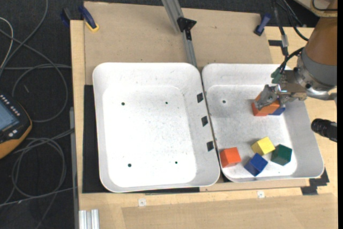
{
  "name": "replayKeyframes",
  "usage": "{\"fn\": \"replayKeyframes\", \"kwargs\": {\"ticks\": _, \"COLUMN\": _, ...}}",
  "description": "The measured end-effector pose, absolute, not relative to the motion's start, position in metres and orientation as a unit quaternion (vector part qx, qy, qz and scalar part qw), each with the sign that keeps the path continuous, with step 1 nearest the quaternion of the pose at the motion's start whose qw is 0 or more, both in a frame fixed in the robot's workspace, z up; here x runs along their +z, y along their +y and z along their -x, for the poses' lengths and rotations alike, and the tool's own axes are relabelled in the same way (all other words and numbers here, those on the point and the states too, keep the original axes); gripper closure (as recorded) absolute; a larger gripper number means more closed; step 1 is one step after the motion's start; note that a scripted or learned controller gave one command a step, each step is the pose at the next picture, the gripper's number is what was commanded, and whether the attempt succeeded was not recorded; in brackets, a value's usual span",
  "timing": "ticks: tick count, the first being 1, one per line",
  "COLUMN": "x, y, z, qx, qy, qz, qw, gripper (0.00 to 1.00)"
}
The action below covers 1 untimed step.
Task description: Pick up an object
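Orange block (261,109), with a blue piece (277,110) touching its right side, lies in the upper part of the right bin (236,80). End effector (273,95) sits directly over the orange block, so close that it hides whether anything is gripped; I cannot tell its state. Judged from this, the grasp step is in hand. The next move calls for a straight lift, clear of the right bin's wall, and a check that the block comes up with it.

Toward the near edge of the right bin lie four loose cubes: an orange cube (230,156), a blue cube (256,164), a yellow cube (263,146) and a green cube (281,154).

Left of the right bin, touching it, is the left bin (107,78). Both rest on a wooden surface (134,24).
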<state>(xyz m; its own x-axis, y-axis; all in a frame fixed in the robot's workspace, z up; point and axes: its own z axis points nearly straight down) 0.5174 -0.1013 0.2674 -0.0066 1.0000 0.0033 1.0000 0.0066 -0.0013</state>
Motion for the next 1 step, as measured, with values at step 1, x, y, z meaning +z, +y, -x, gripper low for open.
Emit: {"fn": "replayKeyframes", "kwargs": {"ticks": 1, "x": 0.2506, "y": -0.0476, "z": -0.5099, "qx": 0.0002, "qy": -0.709, "qz": 0.705, "qw": 0.003, "gripper": 1.0}}
